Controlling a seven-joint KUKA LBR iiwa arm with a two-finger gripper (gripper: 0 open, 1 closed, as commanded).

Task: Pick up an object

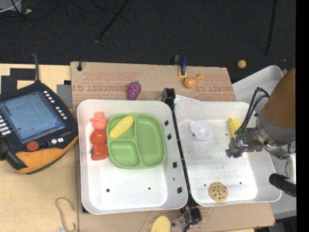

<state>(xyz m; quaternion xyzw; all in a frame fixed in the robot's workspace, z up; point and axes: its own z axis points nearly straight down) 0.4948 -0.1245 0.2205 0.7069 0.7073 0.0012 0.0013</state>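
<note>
Green tray [145,144], yellow corn [120,126] — red figure [98,137], speckled tan cookie [218,192].

I can't make out the gripper's [233,149] fingers; they blur into dark metal. The arm hides the right bin's [219,199] far-right edge, and a yellow object [161,224] is cropped below.

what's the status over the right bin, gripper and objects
Gripper low over right bin, nothing seen held. Yellow piece just behind it, clear lid and cookie apart. Nothing blocking.

end effector [235,149] low in right bin [260,191] | cookie [218,192] near front | green plate [145,144] left bin [125,197]
</note>
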